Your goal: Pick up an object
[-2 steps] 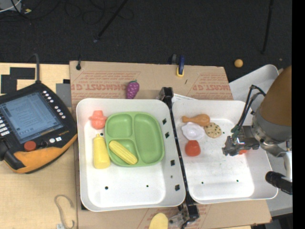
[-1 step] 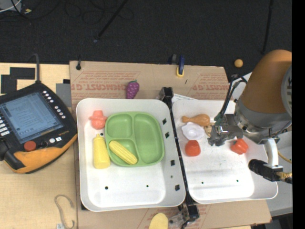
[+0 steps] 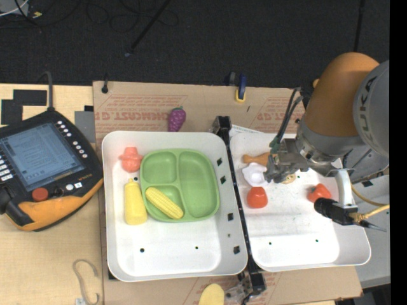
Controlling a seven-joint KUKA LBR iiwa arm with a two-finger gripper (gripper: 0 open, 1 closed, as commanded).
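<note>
My gripper hangs low over the back left part of the right bin. It is right next to a small white object, with a tan piece just behind that. A red cup-like object lies a little in front of the gripper. An orange object lies to its right, partly hidden by the arm. I see nothing held in the gripper.
The left bin holds a green divided plate with a corn cob, a yellow bottle and a pink object. Purple grapes lie behind the bins. A teach pendant sits at the far left.
</note>
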